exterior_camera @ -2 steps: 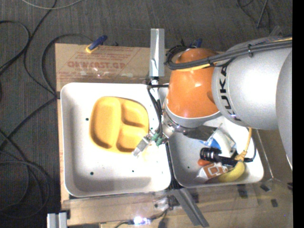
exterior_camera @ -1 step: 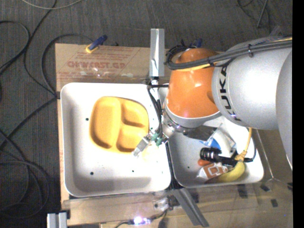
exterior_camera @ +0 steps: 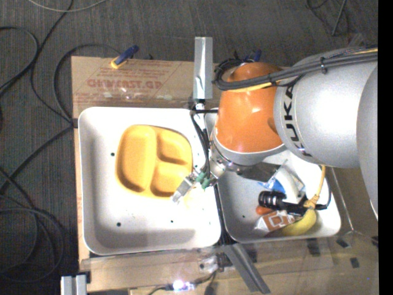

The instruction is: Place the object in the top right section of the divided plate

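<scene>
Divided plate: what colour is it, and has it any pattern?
The divided plate is plain yellow-orange, with no pattern; the camera view shows it best.

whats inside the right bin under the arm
In the right bin, lower part: a yellow banana-like fruit, an orange-and-white carton and a blue-and-white packet. The arm covers the upper part, so anything there is hidden.
</scene>
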Available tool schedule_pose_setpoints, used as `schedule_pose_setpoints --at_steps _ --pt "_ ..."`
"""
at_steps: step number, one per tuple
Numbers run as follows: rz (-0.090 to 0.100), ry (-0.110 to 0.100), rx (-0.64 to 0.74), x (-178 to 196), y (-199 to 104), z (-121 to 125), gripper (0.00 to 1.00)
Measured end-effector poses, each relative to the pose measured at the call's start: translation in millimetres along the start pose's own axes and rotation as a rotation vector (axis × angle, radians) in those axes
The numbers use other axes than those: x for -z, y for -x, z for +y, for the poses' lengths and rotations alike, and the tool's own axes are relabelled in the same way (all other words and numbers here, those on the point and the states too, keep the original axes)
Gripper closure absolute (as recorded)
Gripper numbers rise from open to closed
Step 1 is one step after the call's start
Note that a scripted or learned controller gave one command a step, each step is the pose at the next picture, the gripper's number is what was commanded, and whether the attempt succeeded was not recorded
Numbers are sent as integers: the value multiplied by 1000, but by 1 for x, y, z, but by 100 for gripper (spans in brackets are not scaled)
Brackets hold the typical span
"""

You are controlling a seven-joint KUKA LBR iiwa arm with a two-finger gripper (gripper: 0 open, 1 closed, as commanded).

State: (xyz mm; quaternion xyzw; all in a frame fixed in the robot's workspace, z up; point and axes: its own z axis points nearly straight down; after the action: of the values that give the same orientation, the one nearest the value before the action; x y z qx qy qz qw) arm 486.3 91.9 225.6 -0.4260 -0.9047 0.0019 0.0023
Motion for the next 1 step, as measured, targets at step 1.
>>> schedule_pose_setpoints --at_steps 1 --pt "0 1 -84 -42 -14 7 0"
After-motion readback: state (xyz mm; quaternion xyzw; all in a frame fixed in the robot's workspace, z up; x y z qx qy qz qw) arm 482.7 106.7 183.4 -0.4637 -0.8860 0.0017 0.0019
